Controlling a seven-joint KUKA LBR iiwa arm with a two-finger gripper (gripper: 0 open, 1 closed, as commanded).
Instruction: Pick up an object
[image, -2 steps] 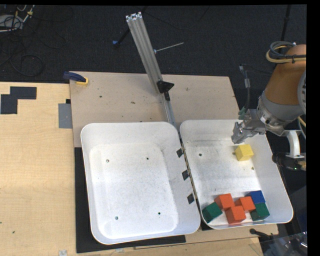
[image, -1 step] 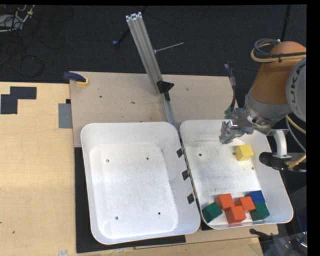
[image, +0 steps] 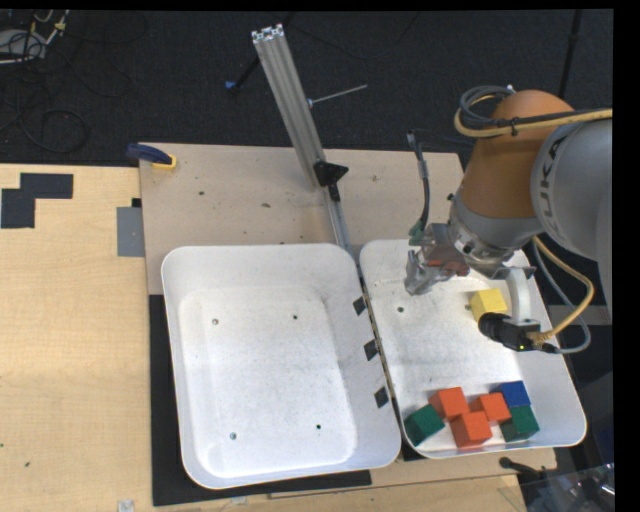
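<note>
Jaws: state cannot be told.
Gripper (image: 418, 275): above right bin (image: 440, 330), near far edge.
Blocks (image: 474, 413): clustered at near-right corner.

Left bin (image: 190, 270) open; blocks (image: 470, 415) crowd right bin (image: 385, 260) near corner.

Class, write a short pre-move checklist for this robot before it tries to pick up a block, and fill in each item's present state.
1. Blocks available: ok, a cluster of orange, green and blue blocks lies at the right bin's near edge, a yellow block farther back.
2. Gripper over the right bin: ok.
3. Gripper above a block: not ok, bare floor beneath.
4. Fingers open: cannot tell.
5. Nothing already held: cannot tell.
</note>
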